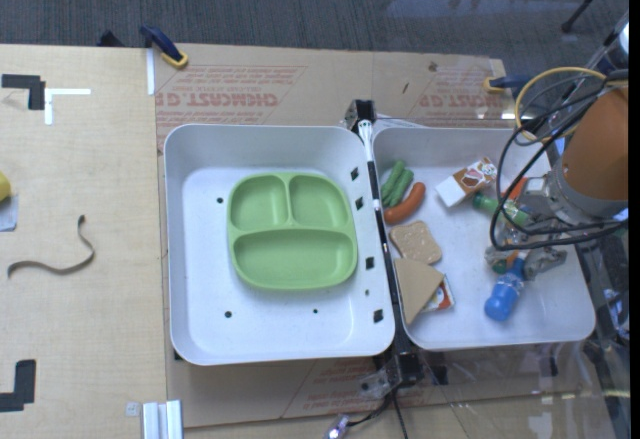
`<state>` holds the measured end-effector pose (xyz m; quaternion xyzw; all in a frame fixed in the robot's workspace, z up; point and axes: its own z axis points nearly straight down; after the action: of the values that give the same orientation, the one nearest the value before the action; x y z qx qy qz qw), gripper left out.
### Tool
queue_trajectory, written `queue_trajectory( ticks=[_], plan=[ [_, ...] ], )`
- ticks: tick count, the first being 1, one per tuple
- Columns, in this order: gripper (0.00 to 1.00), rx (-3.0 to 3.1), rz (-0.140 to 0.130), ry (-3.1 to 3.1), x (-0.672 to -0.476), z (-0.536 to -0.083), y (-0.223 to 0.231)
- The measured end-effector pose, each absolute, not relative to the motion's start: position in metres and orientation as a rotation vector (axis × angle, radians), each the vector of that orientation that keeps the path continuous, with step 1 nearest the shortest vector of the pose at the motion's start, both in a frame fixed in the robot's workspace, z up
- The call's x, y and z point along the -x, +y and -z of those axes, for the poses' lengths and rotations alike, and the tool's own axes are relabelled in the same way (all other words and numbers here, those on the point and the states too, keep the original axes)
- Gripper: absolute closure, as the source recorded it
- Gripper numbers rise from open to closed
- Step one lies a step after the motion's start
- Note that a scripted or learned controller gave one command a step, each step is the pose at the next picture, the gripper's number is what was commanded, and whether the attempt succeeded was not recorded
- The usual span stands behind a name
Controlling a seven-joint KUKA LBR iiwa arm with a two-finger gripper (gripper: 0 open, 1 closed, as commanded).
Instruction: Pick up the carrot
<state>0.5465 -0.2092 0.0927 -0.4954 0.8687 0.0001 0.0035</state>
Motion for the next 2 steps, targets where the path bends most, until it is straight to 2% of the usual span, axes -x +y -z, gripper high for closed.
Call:
queue_trajectory(
  ticks=[1, 2],
  plan=[
    [0.00, 1.553, 0.000, 2.723, -0.5466, -0.0929, -0.2095],
    [1.00, 1.544, -0.001, 2.721, -0.5485, -0.1027, -0.2080]
  ],
)
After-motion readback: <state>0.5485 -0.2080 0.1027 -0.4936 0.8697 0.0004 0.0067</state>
